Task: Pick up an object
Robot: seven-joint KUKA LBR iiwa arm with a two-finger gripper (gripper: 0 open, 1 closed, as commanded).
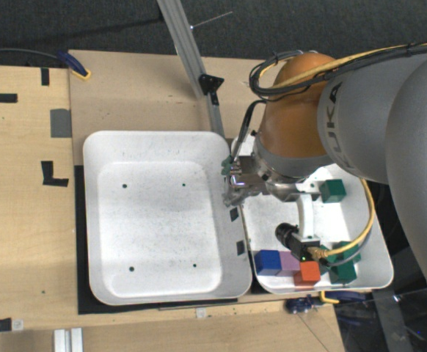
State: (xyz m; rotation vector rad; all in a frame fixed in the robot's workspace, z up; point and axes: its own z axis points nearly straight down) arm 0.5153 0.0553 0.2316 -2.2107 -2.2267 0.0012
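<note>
Blocks sit clustered at the near end of the right bin point(378, 270): a blue block point(268, 262), a pale purple block point(290, 262) just beside it, an orange block point(309, 272) touching that one, and a green block point(343, 271) a little further right. Another green block point(334, 190) lies apart, toward the far end of the same bin. The left bin point(96, 218) carries only dark specks.

To do the pick well, the program would likely do best with a block that has free sides, such as the lone green one, since the near cluster is tight and fingers could wedge between neighbours.

The arm point(375, 108) reaches in from the right, orange band above the wrist, and hangs over the wall shared by the two bins. The pincer point(237, 184) points down there, above none of the blocks; whether it is open or closed cannot be told, and nothing is visibly held.
</note>
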